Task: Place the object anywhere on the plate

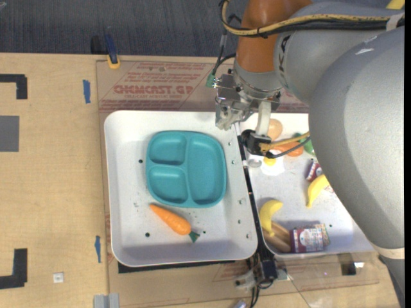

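In the left bin (122, 191), just beside the near edge of the teal plate (186, 169), an orange carrot (170, 219), and over that bin's far right corner the hand (236, 124), grip impossible to tell.

big smooth grey arm (350, 114), chunky rounded casing, glossy orange band (270, 11) just above the wrist, thin black and yellow cables (302, 22) looped round it, boxy silvery metal gripper (232, 115) underneath
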Robot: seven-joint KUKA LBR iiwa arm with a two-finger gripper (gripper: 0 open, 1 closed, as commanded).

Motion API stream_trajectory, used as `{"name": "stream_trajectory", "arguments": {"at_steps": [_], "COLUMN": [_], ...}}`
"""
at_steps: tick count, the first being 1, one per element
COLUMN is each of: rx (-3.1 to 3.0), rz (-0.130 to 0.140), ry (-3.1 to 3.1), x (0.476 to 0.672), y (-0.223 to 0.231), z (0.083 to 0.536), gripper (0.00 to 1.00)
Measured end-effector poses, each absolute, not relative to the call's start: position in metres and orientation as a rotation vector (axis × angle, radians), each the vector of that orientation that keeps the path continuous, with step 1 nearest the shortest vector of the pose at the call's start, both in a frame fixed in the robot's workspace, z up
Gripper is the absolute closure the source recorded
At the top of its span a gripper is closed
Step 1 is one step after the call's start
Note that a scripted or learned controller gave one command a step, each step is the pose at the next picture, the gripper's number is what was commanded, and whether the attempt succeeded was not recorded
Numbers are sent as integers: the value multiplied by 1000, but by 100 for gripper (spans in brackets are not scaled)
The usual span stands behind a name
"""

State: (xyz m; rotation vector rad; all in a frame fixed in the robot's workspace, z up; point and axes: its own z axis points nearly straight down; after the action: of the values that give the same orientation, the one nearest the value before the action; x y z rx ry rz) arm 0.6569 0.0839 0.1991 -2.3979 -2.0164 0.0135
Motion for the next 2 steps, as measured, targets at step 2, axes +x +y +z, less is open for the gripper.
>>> {"name": "stream_trajectory", "arguments": {"at_steps": [2], "rx": [-2846], "rz": [-1], "ry": [-1329], "x": [603], "y": [142], "z": [193], "gripper": [100]}}
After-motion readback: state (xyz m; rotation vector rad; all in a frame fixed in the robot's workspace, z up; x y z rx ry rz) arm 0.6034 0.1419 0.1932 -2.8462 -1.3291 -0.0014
